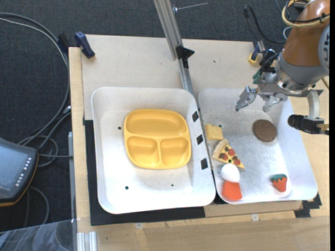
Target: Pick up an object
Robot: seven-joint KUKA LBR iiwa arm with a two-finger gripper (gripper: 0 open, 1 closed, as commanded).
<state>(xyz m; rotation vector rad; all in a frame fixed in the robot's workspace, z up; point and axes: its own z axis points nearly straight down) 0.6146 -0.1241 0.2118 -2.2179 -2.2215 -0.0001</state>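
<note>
Cookie (265, 130), brown and round, lies flat in the right bin (298, 156), and we see it just below the hand (255, 103), not touching it. We read the hand's two fingers as spread apart, one tip at the left (242, 104) and one at the right (268, 104), with nothing between them. It hangs over the upper part of the right bin, above bare white floor. The grey arm (306, 41) with its orange section comes in from the upper right.

Farther down the same bin, along its left wall, we see a yellow cheese piece (213, 132), then a pizza slice (227, 154) just below it, nearly touching. Below that, a white egg (230, 172) sits against an orange block (232, 191) at the bin's lower left corner. A small strawberry (280, 182) lies near the lower right corner, well apart from the rest.

The left bin (104, 156) holds a yellow divided plate (157, 138), roughly centred, lying flat. The two bins touch along their inner edges. A metal pole (170, 22) runs from the top of the view down to the gap between the bins. Both bins sit on a pale table (131, 61); a blue clamp (84, 44) sits at its upper left corner. Cables (31, 30) trail on the dark floor to the left, near a dark handheld panel (13, 174).
</note>
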